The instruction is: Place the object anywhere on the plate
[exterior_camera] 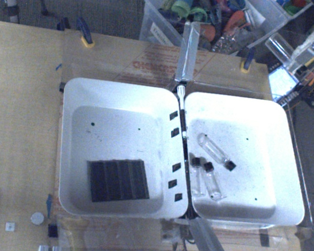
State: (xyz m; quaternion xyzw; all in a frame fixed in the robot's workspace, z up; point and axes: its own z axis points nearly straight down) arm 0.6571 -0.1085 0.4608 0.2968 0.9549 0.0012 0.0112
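Camera view looks down on a tan bench (15, 102) with two white bins set edge to edge. The left bin (65, 138) holds the plate (118, 181), a dark ridged square lying flat on the floor towards the near wall, a little askew. The right bin (273, 127) holds three clear vials with black caps, all on their sides in its left half. The long vial (213, 149) lies slantwise, cap towards the bin's middle. The two short vials (198, 180) lie just beside each other nearer the front, caps pointing away from me, and one of them may touch the long vial, though I can't be sure. All three are well apart from the plate, across the divider (176, 148) with its row of black tabs. Whether the gripper is wide or narrow I cannot tell. Behind the bins stands a clear tub (219, 15) of coloured oddments; a small grey disc (36, 218) lies on the bench near the left bin's front corner.
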